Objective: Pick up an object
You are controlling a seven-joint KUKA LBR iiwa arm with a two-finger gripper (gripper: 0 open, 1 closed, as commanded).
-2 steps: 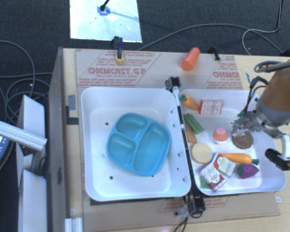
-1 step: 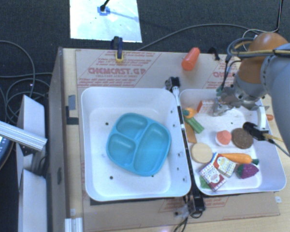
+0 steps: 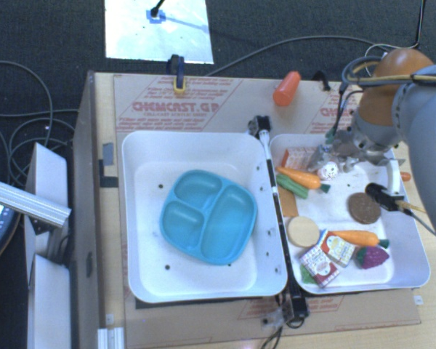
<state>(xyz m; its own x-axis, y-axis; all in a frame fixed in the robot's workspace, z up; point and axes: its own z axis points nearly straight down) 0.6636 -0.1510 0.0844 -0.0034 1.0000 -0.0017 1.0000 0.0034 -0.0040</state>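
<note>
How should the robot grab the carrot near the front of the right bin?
Probably from straight above, pinching the carrot across its thick orange middle. It lies flat, pointing left to right, so its long sides are easiest to squeeze. Stay off the green leafy end by the purple fruit and the little box touching it.

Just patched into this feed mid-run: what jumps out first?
The blue divided plate lying alone in the left bin grabs the eye. The right bin is crowded with toy food, including a carrot and a brown disc. The gripper hangs over that bin's far end.
</note>
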